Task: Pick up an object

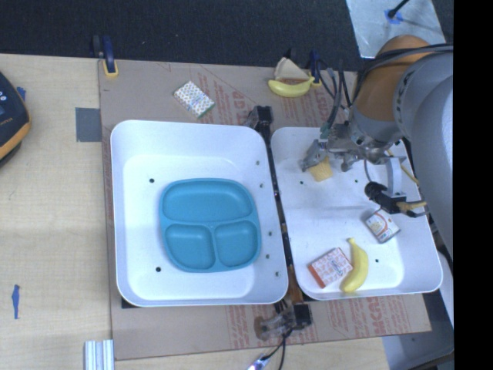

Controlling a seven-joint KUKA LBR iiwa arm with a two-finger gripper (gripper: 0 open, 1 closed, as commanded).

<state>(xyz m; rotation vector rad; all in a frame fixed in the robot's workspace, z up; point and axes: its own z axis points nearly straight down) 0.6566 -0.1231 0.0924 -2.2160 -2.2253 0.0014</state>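
Observation:
My gripper hangs low over the back left part of the right bin. A small pale yellow block lies right at its tip, partly covered by it; I cannot tell whether they touch. Toward the bin's front lie a yellow banana and, beside it, a small red and white box. Near the right wall rests a small white packet.
The left bin holds a blue divided plate. On the cardboard behind the bins lie a second banana with a pale wedge and a small patterned packet. A black clamp sits between the bins' back corners.

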